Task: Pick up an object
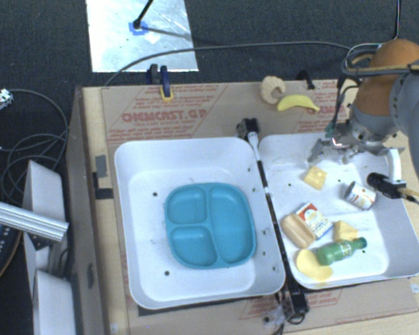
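My gripper [331, 152] hangs over the back part of the right bin [408, 246], its fingers spread open with nothing between them. A pale yellow block [314, 176] lies just below and left of it. A small white can [359, 196] lies to its lower right. Toward the front of the bin sit a tan bun [296, 230], a red and white carton [315, 220], a yellow wedge [345, 229], a green bottle [338, 251] and a yellow round piece [308, 264]. The grey arm with its orange band [395, 53] comes in from the upper right.
The left bin [134, 168] holds a blue divided plate [209, 223]. Behind the bins, on the cardboard, lie a banana [297, 103] and a beige curled object [273, 88]. A divider rail [264, 188] runs between the bins.
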You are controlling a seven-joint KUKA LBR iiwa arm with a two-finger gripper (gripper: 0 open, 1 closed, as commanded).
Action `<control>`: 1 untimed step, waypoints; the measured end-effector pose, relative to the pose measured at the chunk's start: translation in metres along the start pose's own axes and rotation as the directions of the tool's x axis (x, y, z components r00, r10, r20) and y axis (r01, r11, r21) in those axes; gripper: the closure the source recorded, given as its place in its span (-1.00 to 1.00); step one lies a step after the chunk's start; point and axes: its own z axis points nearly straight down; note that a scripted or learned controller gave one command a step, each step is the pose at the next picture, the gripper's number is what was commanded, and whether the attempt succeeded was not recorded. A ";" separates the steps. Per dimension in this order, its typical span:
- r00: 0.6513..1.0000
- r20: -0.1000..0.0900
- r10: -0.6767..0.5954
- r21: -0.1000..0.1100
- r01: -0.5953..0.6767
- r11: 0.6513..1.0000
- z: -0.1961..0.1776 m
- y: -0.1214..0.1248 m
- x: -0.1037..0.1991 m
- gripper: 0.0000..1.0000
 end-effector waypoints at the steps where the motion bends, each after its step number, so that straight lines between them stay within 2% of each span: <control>1: 1.000 0.001 0.001 -0.002 -0.001 1.000 -0.090 -0.062 0.003 -1.00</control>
